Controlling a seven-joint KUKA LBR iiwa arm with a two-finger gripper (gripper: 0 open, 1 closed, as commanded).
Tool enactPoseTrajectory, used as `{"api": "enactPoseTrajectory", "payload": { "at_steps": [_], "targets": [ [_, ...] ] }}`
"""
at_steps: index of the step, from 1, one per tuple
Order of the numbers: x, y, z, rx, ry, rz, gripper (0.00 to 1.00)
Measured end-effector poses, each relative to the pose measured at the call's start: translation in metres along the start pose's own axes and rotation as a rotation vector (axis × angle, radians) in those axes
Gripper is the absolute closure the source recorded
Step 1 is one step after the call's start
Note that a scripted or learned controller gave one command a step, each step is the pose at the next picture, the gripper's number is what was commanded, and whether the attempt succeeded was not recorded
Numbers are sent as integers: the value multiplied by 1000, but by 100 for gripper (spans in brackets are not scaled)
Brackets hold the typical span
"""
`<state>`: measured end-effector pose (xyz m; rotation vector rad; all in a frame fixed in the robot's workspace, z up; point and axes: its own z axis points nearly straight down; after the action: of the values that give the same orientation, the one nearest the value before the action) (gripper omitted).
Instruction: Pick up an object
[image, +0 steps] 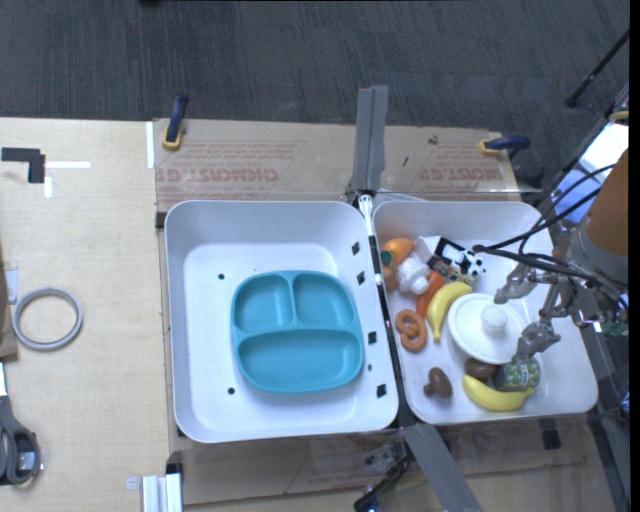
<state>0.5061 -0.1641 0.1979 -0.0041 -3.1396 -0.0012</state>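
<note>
While the tool (525, 318) hangs over the right bin (570, 395) with fingers spread and nothing between them, a banana (494, 395) lies just below it, long axis left-right, ends curling up; a second banana (444, 306) lies left, running diagonally.

You had a blue tray (297, 331) with three compartments lying in the left bin (190, 300). On the bench (80, 250) well left of that bin lay a grey tape ring (45, 318), with scissors (15, 452) near the bottom left corner. Two blue-and-yellow clamps (176, 122) (503, 145) sat on the cardboard (260, 165) behind the bins. A black bracket (27, 160) with white tape beside it sat at the far left.
</note>
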Motion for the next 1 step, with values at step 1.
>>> {"api": "enactPoseTrajectory", "payload": {
  "at_steps": [1],
  "targets": [
    [-33, 57, 108, 1, -1, 121, 0]
  ]
}}
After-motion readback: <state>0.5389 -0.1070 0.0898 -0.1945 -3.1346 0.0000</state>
